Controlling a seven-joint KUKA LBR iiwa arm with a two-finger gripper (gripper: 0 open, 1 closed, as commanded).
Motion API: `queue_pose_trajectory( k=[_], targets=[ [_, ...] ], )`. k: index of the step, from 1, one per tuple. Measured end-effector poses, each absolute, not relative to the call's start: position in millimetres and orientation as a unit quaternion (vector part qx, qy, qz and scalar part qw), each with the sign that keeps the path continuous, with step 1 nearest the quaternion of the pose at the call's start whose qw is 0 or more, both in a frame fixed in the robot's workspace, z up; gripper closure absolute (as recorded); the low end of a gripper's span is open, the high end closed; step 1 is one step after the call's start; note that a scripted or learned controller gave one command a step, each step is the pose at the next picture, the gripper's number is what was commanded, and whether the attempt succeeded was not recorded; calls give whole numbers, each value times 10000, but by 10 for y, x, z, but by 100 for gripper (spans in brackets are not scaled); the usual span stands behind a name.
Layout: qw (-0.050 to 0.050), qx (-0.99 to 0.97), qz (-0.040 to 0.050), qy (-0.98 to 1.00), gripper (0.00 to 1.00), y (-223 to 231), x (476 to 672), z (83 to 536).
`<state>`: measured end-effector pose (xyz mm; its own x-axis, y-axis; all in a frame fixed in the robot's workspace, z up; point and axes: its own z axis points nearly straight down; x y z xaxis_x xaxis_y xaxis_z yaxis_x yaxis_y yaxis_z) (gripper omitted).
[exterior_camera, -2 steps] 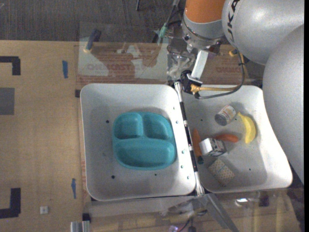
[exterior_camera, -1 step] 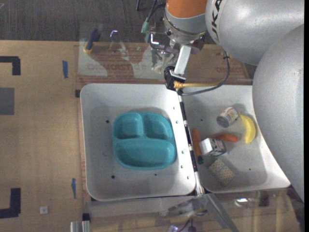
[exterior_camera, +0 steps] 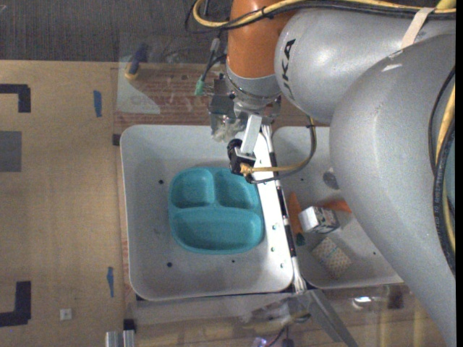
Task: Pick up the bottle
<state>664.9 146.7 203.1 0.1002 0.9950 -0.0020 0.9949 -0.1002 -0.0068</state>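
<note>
Jaws hang over the left bin [exterior_camera: 145,215] beyond the teal tray [exterior_camera: 213,219]; bottle indiscernible.

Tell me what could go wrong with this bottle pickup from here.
The gripper hangs over the left bin's far edge, so the teal plate could be hit or grabbed instead. In the right bin, an orange item, small box and speckled block sit crowded; a grasp may catch a neighbour.

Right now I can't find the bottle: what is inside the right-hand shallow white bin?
An orange rod, a small grey box and a speckled beige block show. The grey arm covers the rest of that white bin, so more may lie hidden.
</note>
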Motion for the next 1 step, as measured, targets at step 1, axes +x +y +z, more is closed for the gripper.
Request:
queue_pose_trajectory(
  k=[1],
  targets=[
    [8,-7599,21,-6500,100,1100,6563,3033]
  ],
)
